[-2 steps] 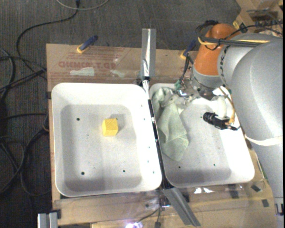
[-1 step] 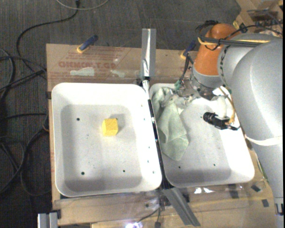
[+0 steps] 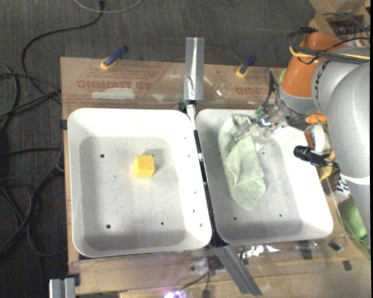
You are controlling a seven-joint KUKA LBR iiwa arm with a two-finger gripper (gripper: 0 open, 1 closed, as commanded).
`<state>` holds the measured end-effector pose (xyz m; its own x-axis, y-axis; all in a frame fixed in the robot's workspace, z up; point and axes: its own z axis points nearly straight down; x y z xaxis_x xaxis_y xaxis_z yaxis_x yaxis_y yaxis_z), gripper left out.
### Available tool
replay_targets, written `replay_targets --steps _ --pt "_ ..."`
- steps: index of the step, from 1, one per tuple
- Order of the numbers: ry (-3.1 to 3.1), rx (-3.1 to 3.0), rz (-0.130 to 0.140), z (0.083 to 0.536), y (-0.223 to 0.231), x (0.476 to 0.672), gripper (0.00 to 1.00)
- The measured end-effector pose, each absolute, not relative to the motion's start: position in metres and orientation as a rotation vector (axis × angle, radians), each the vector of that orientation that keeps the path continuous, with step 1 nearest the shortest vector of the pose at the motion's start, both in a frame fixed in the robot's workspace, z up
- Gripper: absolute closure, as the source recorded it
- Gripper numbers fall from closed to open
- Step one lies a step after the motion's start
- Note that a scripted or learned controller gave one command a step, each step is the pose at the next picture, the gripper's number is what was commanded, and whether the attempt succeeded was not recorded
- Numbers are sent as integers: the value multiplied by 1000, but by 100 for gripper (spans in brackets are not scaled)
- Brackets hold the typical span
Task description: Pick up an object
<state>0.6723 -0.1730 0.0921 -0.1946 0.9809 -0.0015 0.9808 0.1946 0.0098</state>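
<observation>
1. My gripper (image 3: 263, 120) sits over the right bin's (image 3: 311, 219) far edge, touching the pale green cloth (image 3: 244, 163).
2. I cannot tell whether it grips anything.
3. The yellow block (image 3: 144, 166) lies alone in the left bin (image 3: 93, 234).

A small yellow foam cube (image 3: 144, 166) lies in the left shallow white plastic bin (image 3: 87, 135). A pale green crumpled cloth (image 3: 244, 163) lies in the right shallow white plastic bin (image 3: 298, 210), toward its left and back side.
</observation>
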Motion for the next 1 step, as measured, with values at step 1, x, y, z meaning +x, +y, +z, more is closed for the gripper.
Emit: replay_targets --steps 1 --pt "2422 1983 9 104 -172 674 100"
